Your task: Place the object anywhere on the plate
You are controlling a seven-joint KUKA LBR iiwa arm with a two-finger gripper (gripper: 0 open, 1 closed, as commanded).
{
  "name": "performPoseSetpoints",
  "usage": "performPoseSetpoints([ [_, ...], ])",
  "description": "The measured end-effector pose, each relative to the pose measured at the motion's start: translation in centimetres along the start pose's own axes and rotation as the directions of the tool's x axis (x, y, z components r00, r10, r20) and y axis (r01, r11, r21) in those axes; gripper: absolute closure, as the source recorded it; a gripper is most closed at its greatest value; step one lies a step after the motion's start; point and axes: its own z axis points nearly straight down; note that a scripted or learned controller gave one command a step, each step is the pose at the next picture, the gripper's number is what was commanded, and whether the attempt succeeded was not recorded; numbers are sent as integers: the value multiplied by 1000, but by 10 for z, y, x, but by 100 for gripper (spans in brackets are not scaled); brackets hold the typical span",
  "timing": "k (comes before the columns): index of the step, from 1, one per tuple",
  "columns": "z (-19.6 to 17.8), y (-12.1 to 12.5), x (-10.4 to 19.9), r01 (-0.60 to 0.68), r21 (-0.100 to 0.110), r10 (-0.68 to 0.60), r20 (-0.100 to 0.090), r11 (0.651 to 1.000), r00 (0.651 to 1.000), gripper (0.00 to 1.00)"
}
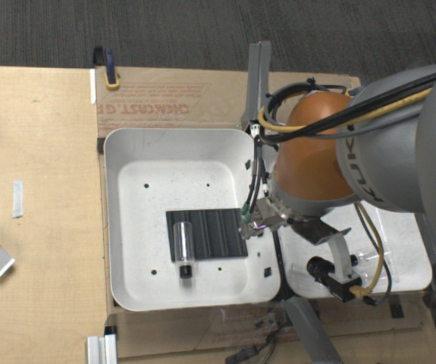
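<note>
Left bin (127,203) holds dark ribbed plate (214,233), lying toward bin's front-right part. Silver cylindrical object (183,245) with black end lies on plate's left edge, black tip overhanging plate's front edge onto bin floor. Arm (369,150) reaches in from right, orange band (316,150) over divide between bins. Hand (249,224) sits at plate's right edge, near left bin's right wall; cannot tell its opening, wrist hides it. Right bin (407,268) partly covered by arm. Cardboard (157,101) on counter (36,142) behind bins.
</note>
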Motion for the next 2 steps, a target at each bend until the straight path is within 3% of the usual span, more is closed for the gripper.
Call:
performPoseSetpoints([
  [1, 49, 7, 26, 125, 2, -125, -1, 992, 992, 100],
  [2, 0, 3, 7, 215, -1, -215, 0, 977, 977, 100],
])
